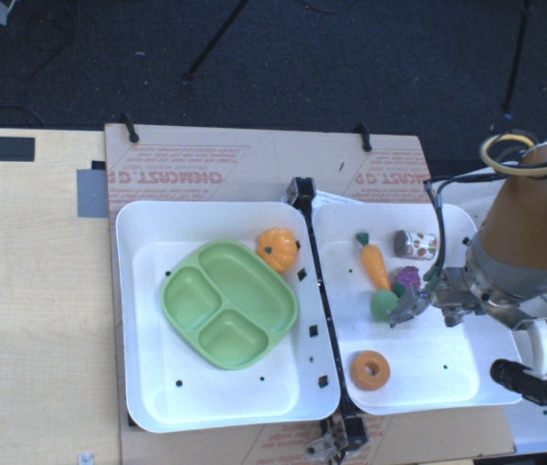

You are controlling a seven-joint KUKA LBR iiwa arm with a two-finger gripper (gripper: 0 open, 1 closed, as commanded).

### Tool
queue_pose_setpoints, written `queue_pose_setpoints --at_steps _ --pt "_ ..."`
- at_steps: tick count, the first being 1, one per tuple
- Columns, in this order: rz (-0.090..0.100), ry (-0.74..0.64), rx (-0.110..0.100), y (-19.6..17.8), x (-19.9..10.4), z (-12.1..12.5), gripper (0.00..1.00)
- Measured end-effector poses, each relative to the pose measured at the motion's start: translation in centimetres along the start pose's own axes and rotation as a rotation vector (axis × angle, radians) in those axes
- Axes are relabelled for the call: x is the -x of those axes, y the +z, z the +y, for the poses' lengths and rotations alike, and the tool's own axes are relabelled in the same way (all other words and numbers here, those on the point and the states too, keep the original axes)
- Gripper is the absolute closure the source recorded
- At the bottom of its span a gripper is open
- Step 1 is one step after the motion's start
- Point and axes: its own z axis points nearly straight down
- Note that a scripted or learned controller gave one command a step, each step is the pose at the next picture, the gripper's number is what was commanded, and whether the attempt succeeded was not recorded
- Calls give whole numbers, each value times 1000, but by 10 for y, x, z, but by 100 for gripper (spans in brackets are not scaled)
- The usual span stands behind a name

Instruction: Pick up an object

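Observation:
My gripper (410, 308) reaches in from the right and hangs low over the middle of the right bin (457, 376). Its tip is right beside a green toy (382, 305) and a purple bunch of grapes (407, 278); I cannot make out whether it touches either. An orange carrot (374, 264) lies just left of the grapes. A small silver, patterned box (415, 245) sits at the back of this bin. A brown donut (370, 369) lies near its front.
The left bin (147, 376) holds a green divided plate (229, 303) and an orange pumpkin (277, 248) at the plate's far right corner. A black divider (317, 298) runs between the bins. The arm's grey body (520, 250) covers the right bin's right side.

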Motion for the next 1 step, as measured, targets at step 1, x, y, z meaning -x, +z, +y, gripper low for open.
queue_pose_setpoints --at_steps 1 --pt "-1 -2 12 -6 0 3 0"
